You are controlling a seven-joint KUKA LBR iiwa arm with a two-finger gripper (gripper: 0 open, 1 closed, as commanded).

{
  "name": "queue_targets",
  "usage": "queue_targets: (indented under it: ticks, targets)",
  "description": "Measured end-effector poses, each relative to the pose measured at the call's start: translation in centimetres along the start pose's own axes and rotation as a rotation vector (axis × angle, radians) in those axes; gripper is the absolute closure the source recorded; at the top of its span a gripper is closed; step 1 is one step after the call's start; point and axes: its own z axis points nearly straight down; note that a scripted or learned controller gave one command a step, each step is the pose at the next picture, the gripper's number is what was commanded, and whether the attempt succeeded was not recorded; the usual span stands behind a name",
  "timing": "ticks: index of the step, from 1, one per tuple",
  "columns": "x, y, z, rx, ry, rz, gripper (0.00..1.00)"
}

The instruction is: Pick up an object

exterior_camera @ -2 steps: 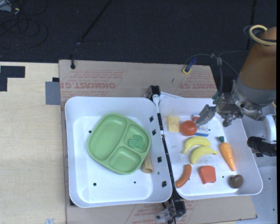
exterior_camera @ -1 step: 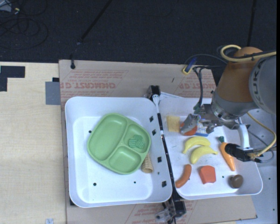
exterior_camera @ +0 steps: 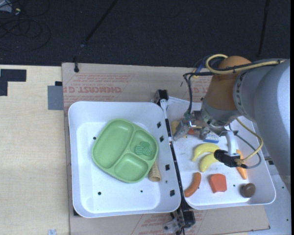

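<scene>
So on my end the pick hasn't happened as far as I can see: nothing is lifted, everything's lying flat in the bins, and I don't see any object held in the gripper [exterior_camera: 187,129]. Honestly I can't tell if it's open or closed from this angle, the wrist hardware muddles it. The task just says grab an object, and my guess for the closest candidate is the banana [exterior_camera: 204,153], a yellow bunch lying on the floor of the right bin [exterior_camera: 213,199]. The gripper sits low, just up and left of the banana, near it but apart from it as far as I can make out. So what's left is basically the whole job: close on something and lift it clear. The rest of the bin, working outward from the banana: an orange-red block [exterior_camera: 217,183] just below it, a reddish sausage [exterior_camera: 192,184] below and a bit left, a small carrot [exterior_camera: 241,171] down to the right, and a brown ball [exterior_camera: 247,189] further out past the carrot, towards the bin's corner. Well off to the left of the banana, across the divider, the left bin [exterior_camera: 88,190] holds a green divided plate [exterior_camera: 125,151] with a little green leafy piece [exterior_camera: 145,149] sitting in one compartment. A tan cone [exterior_camera: 154,172] lies beside the edge of the plate nearest the banana.
</scene>
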Motion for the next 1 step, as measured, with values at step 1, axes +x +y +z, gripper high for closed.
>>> queue_targets:
  ticks: [1]
  targets:
    - [-0.59,-5.82,-0.03,0.000,0.001,0.000,0.00]
